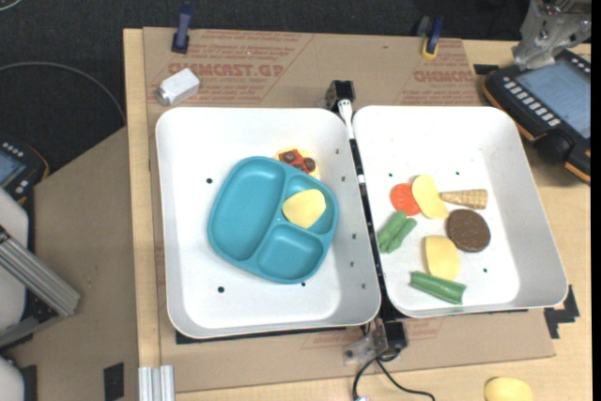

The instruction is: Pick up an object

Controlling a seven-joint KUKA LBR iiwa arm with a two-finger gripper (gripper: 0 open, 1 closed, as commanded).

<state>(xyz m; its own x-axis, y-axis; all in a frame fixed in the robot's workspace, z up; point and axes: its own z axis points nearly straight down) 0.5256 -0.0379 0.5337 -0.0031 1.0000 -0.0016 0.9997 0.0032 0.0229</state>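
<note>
White plastic is making up the 2 shallow bins in front of me, and they are lying side by side, touching along their inner edges, on a cardboard sheet [272, 61] that is covering the bench.

The left bin [188, 296] is holding a teal divided plate [246, 221]. A pale yellow piece [304, 207] is resting in the plate's far right compartment. A small red and dark toy [297, 161] is lying just beyond the plate's far edge, touching it or nearly so.

The right bin [507, 146] is carrying the loose things to pick. A red-orange round [404, 197] is lying partly under a yellow oval [427, 195], and a tan cone [465, 197] is pointing to the left, just beside the oval. A brown disc [467, 230] is sitting below the cone. A green pod [396, 232] is lying near the bin's left wall. A yellow block [441, 258] is lying just under the disc, and a long green piece [437, 287] is lying at the near side, touching the block.

2 blue clamps [182, 25] are gripping the far edge of the cardboard, and a small white block [178, 86] is lying near the left one.

About my hand, I cannot tell if it is spread or pressed together.
</note>
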